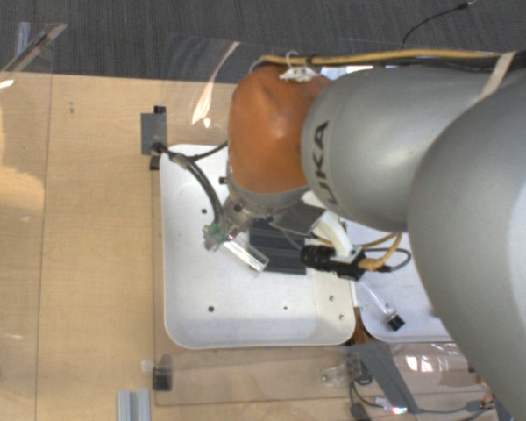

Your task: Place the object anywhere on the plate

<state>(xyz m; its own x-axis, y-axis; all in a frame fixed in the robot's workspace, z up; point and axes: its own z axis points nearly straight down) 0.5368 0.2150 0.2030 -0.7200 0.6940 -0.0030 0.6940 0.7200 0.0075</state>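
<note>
Two bins sit side by side on the desk [70, 235] — the left bin [245, 323] near the middle, the right bin [412, 327] mostly beneath the arm [403, 147], which reaches in from the right over both.

Dark grey carpet floor [158, 7], light wooden bench [70, 235], clear glossy panel [17, 191]

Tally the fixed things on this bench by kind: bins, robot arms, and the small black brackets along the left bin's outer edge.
White bins: 2 (left bin, right bin)
Robot arm: 1
Black brackets: 2 (upper bracket, lower bracket)
Total: 5
</note>
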